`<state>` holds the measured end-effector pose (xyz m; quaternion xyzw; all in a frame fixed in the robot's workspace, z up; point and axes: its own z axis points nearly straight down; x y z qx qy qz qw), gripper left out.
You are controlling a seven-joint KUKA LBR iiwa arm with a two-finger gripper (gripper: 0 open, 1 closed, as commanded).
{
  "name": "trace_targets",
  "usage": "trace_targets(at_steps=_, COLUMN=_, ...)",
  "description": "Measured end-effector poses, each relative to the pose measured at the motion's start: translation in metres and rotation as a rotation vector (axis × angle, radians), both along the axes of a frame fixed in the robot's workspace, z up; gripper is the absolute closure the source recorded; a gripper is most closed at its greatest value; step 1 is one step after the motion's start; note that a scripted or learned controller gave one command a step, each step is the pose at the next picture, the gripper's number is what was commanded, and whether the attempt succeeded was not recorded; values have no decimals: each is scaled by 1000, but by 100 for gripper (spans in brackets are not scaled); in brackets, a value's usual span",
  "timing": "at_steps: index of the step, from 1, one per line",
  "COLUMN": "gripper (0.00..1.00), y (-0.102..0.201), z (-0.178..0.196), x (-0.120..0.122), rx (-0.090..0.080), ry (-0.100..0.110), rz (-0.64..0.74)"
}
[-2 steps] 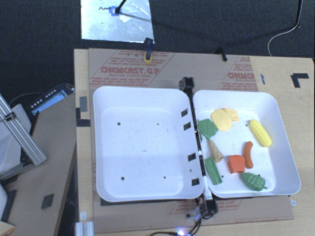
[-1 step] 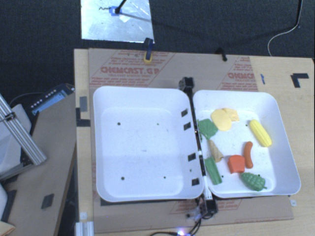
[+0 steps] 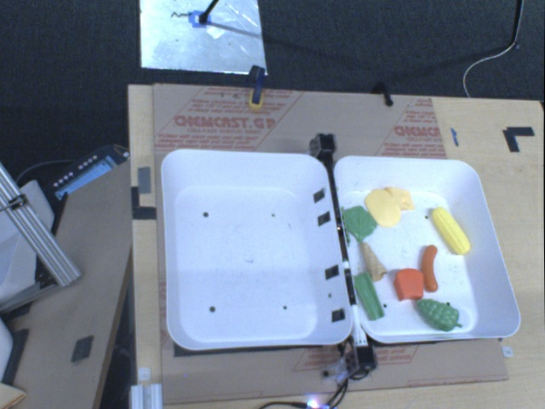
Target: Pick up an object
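Note:
The right bin (image 3: 477, 186) holds several toy foods. A yellow lumpy piece (image 3: 388, 204) lies at its back, with a green leafy piece (image 3: 358, 222) to its left. A yellow corn cob (image 3: 450, 230) lies toward the right. A tan cone (image 3: 372, 260), a red-orange sausage (image 3: 429, 267) and a red block (image 3: 409, 284) sit in the middle. A green pod (image 3: 369, 296) lies along the left wall, and a dark green bumpy piece (image 3: 438, 314) is at the front.
The left bin (image 3: 247, 250) adjoins the right one along a clipped seam (image 3: 337, 237). Both stand on a brown board (image 3: 221, 118). A shiny metal sheet (image 3: 201, 22) lies beyond the bench. An aluminium frame (image 3: 34, 237) stands at the left.

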<state>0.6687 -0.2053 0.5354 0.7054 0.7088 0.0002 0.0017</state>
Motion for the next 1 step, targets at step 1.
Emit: trace_targets(at_steps=1, gripper=100, y=0, z=0, x=0, rx=0, ry=0, rz=0)
